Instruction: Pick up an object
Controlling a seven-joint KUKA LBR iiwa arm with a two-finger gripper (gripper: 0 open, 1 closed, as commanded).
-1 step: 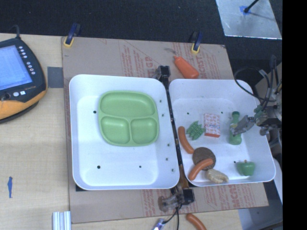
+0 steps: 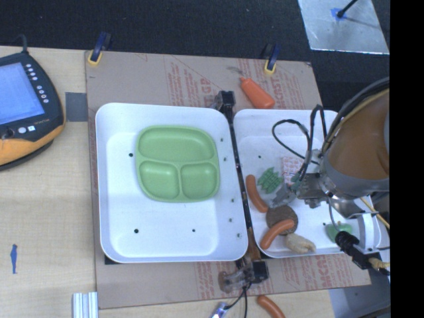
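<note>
**Arm Low in the Right Bin, Over a Cluster of Toy Food**

From the camera view, the arm (image 2: 358,144) reached in from the right and hung low over the right bin (image 2: 255,121), its gripper (image 2: 291,192) pointing down and leftward into the bin's middle. Whether the gripper was released or clenched could not be told; cables and the wrist body covered it, and nothing was plainly seen in its grasp.

The pickable things lay crowded toward the bin's lower left, probably because they had been dropped there loosely. A green leafy piece (image 2: 269,179) sat just beside the gripper, on its left. An orange sausage (image 2: 256,192) lay further left, near the bin's wall. Below the gripper rested a brown round piece (image 2: 281,214), touching a second sausage (image 2: 277,233), with a pale piece (image 2: 299,244) beside that. The green leafy piece seemed the nearest candidate, though the target was a guess.

The left bin (image 2: 119,237) held a green divided plate (image 2: 177,162), lying flat and well apart from the arm. A carrot (image 2: 256,93) lay outside, beyond the right bin's far edge, likely out of play.
</note>
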